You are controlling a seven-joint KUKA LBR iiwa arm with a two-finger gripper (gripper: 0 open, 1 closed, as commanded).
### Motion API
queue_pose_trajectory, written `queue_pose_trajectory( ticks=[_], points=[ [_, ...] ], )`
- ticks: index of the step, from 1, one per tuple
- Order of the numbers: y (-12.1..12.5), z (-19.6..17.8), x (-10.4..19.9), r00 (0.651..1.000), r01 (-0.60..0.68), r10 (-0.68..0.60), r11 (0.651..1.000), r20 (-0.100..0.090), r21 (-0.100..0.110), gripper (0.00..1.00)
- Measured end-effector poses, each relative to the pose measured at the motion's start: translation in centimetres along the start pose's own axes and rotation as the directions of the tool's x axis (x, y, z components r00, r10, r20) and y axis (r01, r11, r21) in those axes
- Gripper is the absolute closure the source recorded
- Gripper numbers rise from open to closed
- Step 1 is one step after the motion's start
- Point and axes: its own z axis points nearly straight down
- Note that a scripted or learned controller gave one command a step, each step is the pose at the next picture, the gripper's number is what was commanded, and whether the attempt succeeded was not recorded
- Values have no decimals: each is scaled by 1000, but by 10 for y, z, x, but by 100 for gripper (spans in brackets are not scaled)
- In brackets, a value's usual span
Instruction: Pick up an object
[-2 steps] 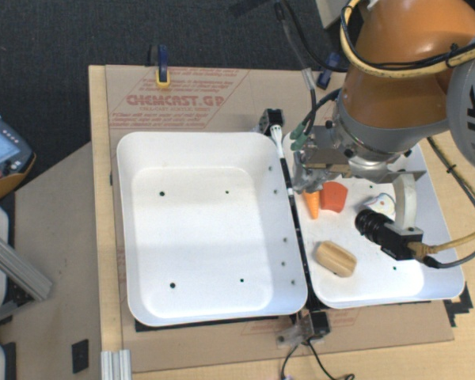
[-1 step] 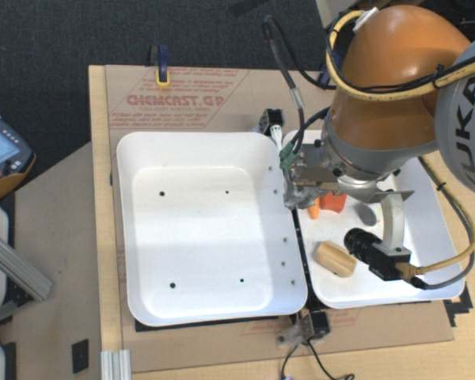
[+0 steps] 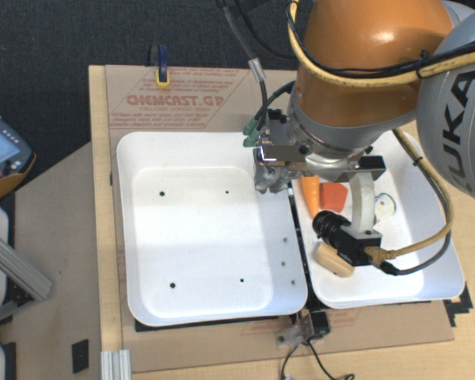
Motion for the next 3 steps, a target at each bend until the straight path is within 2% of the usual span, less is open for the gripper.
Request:
queue_pose_trajectory(
  ticks=[1,2,3],
  points=[
    [-1,33,10,1000,-6,6,1000,4,11,100],
    [5,-14,43,1000,-3,3,1000,0,0,100],
    [5,-22,41,1000,-5,5,1000,3,4,100]
  ],
)
